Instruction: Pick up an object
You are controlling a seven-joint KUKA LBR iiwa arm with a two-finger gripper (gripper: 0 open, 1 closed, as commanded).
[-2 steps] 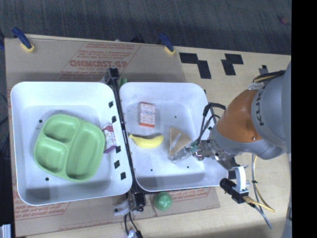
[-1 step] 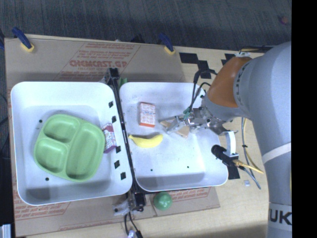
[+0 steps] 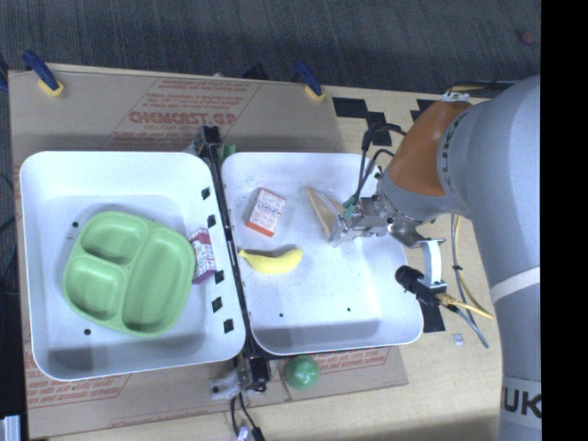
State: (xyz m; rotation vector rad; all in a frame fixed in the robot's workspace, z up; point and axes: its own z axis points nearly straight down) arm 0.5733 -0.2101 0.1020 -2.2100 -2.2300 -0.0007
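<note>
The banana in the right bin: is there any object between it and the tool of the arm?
Nothing visible blocks the way. The banana lies on bare bin floor, and the tool is to its right, beside a tan wooden piece that sits above the direct line. The orange box also lies off that line.

arm (image 3: 496, 182) – reaching in from the right | orange-banded wrist bent down | gripper (image 3: 347, 231) – low

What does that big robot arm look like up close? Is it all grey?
Mostly grey: the arm is a thick, rounded, smooth tube with an orange band above the wrist. Black letters, seemingly "UK", are partly cut off near its base. Thin dark cables run along the wrist down to a small metallic gripper, and yellow wires hang nearby.
</note>
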